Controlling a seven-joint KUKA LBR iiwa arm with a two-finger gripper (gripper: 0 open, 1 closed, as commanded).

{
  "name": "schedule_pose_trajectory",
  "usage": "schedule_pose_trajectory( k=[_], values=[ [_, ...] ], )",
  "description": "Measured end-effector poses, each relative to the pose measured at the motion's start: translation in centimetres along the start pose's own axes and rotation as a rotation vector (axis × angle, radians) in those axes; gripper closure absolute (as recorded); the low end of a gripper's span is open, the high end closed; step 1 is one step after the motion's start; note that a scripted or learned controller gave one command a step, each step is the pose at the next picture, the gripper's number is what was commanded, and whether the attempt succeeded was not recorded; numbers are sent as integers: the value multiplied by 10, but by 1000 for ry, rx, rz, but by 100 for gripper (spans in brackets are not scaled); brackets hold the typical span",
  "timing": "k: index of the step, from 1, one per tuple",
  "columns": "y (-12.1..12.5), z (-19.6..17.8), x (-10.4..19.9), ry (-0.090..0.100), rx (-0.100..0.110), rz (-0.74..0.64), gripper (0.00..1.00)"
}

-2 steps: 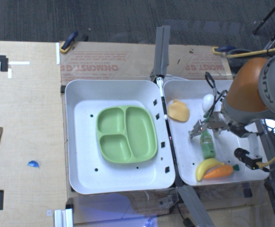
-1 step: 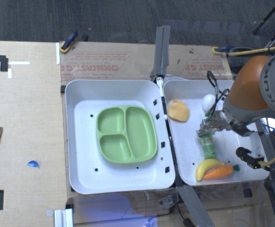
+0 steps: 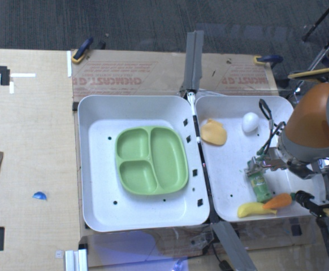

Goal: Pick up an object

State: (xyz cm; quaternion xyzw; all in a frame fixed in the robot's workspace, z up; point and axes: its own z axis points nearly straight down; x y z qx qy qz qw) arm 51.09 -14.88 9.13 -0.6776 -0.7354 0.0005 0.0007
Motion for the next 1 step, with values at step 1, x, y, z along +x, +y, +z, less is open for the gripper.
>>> schedule_pose_trajectory(
  k=[1],
  values=[
    [85, -100, 73, -1, 0, 59, 100]
  ],
)
